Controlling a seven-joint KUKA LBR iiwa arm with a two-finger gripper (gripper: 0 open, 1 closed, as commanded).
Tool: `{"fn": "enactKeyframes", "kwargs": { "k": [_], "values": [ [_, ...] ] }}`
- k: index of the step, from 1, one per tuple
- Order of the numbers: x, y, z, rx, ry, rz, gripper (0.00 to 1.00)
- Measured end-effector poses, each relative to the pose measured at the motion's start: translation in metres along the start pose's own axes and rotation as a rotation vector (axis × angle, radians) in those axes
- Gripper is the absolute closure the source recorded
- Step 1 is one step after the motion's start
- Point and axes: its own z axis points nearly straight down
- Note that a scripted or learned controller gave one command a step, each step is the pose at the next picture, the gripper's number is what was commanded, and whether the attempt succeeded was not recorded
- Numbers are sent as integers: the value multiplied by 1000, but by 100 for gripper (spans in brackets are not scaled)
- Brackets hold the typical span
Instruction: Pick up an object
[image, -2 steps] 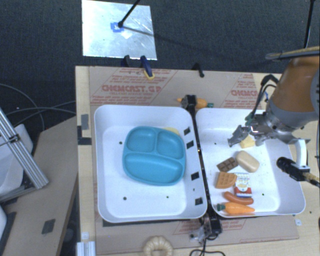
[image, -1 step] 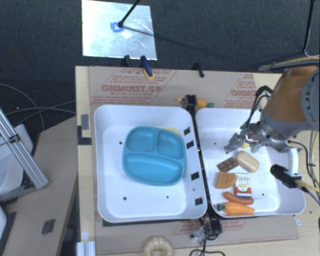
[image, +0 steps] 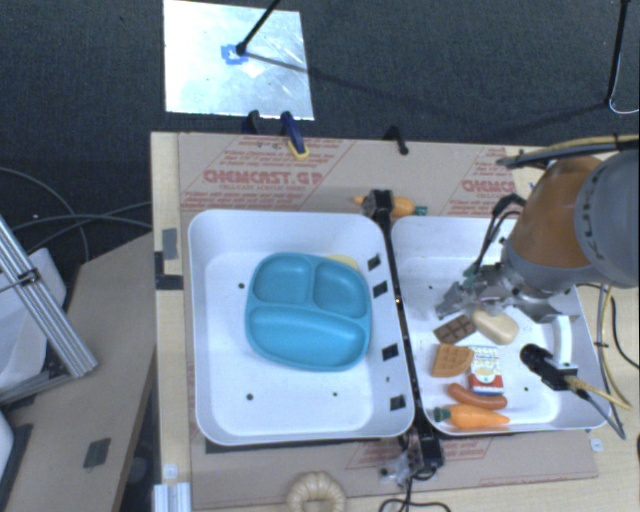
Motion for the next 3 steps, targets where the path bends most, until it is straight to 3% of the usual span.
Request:
{"fn": "enactKeyframes", "kwargs": {
  "k": [1,2,3],
  "values": [
    [-1,7,8,-10,0,0,0],
    [-1,8,-2,-15,0,-1,100],
    [-5,15,-47,5,4,-2,100]
  ]
}}
